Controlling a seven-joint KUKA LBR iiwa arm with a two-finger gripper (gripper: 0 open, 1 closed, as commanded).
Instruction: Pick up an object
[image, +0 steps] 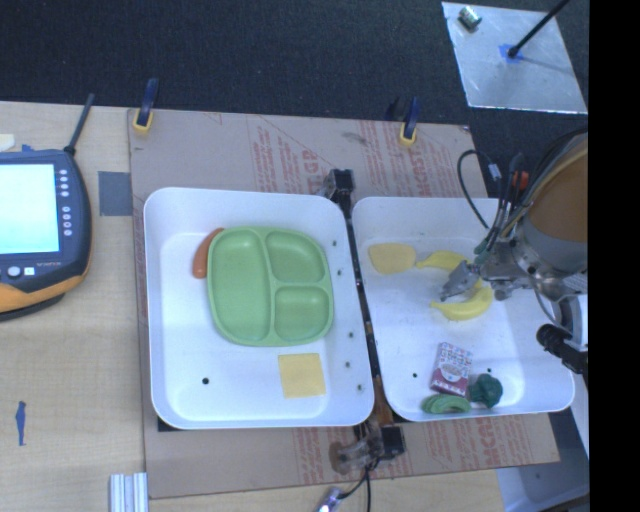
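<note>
— Hidden or hard to read?
— Upper edge of the yellow banana (466, 307) covered by the gripper (460, 287), reaching in over it from 3 o'clock. Open or closed: cannot tell, too dark and small against the white. Touching the banana or just above it: also unclear. Arm (560, 215) cut off at the frame's 3 o'clock side. In the left bin (165, 300), an orange piece (203, 254) half tucked under the green plate (270, 285) at its 9 o'clock rim
— Banana's look?
— Pale yellow, smooth, gently curved, belly sagging toward 6 o'clock
— Whereabouts?
— Near the middle of the right bin (540, 400), with a flat yellow slice (392, 258) at 10 o'clock and a red-and-white packet (452, 367) at 6 o'clock
— Pointing?
— Long axis roughly 8 to 2 o'clock, both tips turned slightly toward 12
</note>
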